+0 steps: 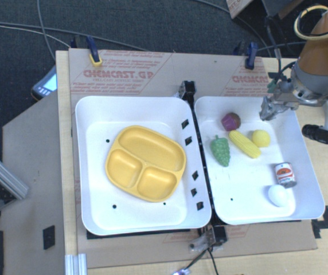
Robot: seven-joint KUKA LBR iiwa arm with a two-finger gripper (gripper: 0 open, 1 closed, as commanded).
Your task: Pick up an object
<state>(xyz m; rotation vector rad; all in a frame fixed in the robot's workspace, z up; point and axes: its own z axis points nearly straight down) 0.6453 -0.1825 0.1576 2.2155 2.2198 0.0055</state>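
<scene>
The gripper [269, 111] hung over the far right part of the right bin [310, 171], with the grey arm and its orange band [324, 24] rising behind it toward the upper right. Its tip was small and partly blurred against the white wall, so I could not tell whether it stood open or closed; nothing was seen caught in it.

Taking the yellow corn cob [244, 144] as the landmark: it lay slantwise in the middle of the right bin, below and to the left of the gripper and clearly apart from it. The purple onion-like piece [230, 121] sat just above the cob's upper end, to the left of the gripper at about the same height and apart from it. The lemon [260, 137] lay just beside the cob on its right, the nearest thing to the gripper, sitting a little below its tip and not touching it. The green grapes [221, 151] lay just beside the cob on its left. Well below and right of the cob stood a small can with a red label [285, 175], and just below the can a white egg-shaped piece [278, 195].

Far left of the cob, in the left bin [89, 153], rested a yellow divided tray [145, 163].
</scene>
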